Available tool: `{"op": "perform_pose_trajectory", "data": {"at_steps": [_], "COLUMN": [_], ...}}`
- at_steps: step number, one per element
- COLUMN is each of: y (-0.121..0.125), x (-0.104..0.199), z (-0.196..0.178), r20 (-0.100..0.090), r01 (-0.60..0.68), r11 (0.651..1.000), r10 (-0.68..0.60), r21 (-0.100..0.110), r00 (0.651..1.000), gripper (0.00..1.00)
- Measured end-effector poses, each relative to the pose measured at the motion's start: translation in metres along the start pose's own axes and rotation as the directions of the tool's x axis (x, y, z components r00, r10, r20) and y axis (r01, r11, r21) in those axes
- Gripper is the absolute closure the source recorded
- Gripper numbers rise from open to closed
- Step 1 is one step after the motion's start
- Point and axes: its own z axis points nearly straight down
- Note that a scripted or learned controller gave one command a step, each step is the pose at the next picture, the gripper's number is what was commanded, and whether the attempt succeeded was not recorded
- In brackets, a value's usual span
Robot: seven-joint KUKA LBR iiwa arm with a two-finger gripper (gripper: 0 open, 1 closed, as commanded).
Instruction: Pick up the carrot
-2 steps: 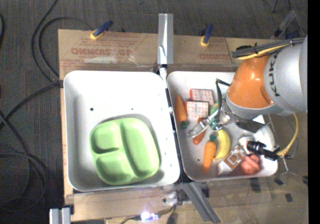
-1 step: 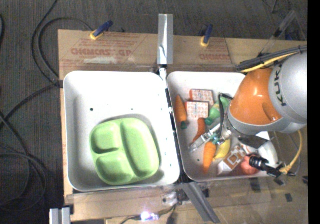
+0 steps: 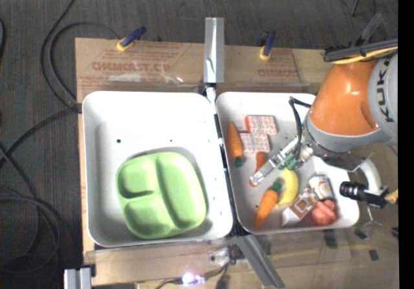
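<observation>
Our gripper (image 3: 259, 176) hangs between two carrots: one (image 3: 235, 141) at its 11 o'clock, another (image 3: 266, 205) at 6. We cannot tell its state. We risk closing on the banana (image 3: 289, 185).

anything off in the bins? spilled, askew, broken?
Nothing spilled or broken. The green tray sits skewed in the left bin. In the right bin, one carrot lies against the left wall and another carrot rests by the banana, in a loose jumble.
</observation>
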Motion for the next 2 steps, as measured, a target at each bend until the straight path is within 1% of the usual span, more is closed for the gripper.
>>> {"op": "perform_pose_trajectory", "data": {"at_steps": [1, 2], "y": [-0.027, -0.022], "x": [-0.018, -0.02], "z": [0.088, 0.076], "r20": [0.001, 0.013], "r01": [0.227, 0.228], "r11": [0.974, 0.974], "r10": [-0.227, -0.228], "r21": [-0.001, -0.012], "r00": [0.974, 0.974], "gripper": [0.0, 1.0]}}
